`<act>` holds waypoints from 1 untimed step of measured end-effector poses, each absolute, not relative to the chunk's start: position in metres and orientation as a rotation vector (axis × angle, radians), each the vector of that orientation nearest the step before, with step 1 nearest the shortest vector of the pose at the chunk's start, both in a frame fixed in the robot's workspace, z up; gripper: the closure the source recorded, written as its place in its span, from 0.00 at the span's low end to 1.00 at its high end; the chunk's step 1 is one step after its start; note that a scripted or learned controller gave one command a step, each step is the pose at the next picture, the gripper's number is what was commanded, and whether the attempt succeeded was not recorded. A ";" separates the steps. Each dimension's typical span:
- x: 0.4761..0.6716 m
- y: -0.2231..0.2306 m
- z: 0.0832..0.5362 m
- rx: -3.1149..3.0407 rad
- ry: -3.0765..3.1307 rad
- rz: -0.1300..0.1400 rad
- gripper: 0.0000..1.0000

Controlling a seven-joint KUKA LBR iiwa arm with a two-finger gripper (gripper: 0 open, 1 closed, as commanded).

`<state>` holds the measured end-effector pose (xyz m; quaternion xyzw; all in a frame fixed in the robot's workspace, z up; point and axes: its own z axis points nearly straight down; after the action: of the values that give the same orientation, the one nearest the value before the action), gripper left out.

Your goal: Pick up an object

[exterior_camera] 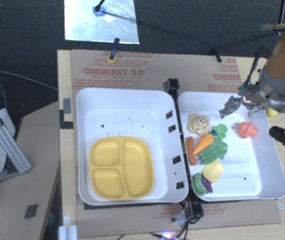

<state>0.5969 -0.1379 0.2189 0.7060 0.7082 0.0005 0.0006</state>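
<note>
Bins sat side by side on the bench, both white and shallow. The left bin held a yellow tray with three compartments, lying toward its near edge; the tray's own compartments held nothing I could see, and only dark specks showed on the bin floor beyond it.

The right bin held the toys, bunched along its left wall. A tan cookie lay farthest back. Nearer, a carrot lay on a slant, its orange point aimed at the near left corner and its green top toward the far right. A sausage lay just left of it, its long axis running from far edge to near edge, close along the wall. Green leaves spread just right of the carrot. A pale yellow fruit and a small green and purple piece sat nearest the near edge. A pink toy lay by itself toward the right side.

The gripper hung over the bin's far edge, fingers spread apart and holding nothing. The pink toy lay just nearward and to its right, apart from it; the cookie lay to its left, also apart.
</note>
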 end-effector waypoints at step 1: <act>0.553 -0.211 0.098 2.232 2.219 -0.009 0.00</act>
<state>0.5525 -0.2108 0.0981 0.7092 0.7050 -0.0028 -0.0027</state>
